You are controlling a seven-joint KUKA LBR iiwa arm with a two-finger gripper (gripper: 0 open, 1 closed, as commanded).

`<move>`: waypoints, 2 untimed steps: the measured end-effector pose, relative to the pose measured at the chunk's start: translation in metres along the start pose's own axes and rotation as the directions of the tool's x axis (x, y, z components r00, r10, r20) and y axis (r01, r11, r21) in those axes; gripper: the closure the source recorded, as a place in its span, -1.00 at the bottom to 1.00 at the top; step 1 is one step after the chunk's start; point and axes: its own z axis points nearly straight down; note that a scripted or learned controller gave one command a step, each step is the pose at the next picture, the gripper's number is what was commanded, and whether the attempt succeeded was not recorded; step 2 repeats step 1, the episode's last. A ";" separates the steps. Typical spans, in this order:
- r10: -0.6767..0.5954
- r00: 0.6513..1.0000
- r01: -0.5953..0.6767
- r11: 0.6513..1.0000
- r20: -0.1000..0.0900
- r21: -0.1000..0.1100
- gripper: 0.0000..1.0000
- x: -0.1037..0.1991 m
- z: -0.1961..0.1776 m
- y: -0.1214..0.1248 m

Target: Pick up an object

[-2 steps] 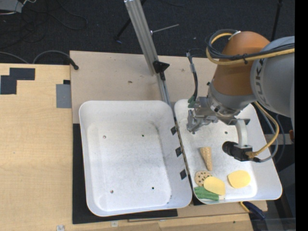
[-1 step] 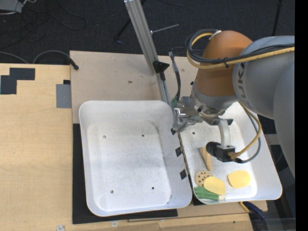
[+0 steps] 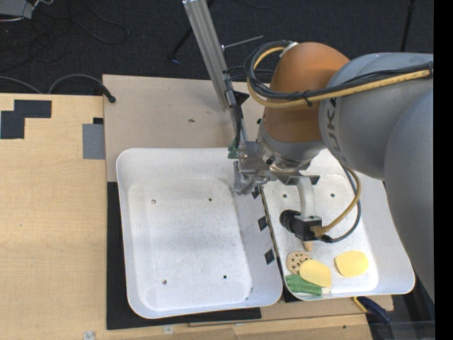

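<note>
While the arm (image 3: 368, 112) bends over the right bin (image 3: 396, 278), its end effector (image 3: 244, 183) hangs at the bins' divide, grip state unclear.

left bin (image 3: 141, 190): white, with a grey speckled smudge across its floor and a few small dark dots
right bin (image 3: 396, 275): white
arm (image 3: 382, 119): grey, with an orange band above the wrist
yellow piece (image 3: 352, 263): plain yellow, at the right bin's near end
second yellow piece (image 3: 316, 273): yellow, just left of it
green piece (image 3: 303, 286): green, under that
round piece (image 3: 295, 261): pale with dark dots
bench (image 3: 49, 211): light wood with black and grey patches
</note>
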 end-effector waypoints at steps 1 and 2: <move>0.005 1.000 -0.005 1.000 0.002 0.000 -1.00 -0.002 0.000 0.000; 0.005 1.000 -0.005 1.000 0.002 0.000 -1.00 -0.002 0.000 0.000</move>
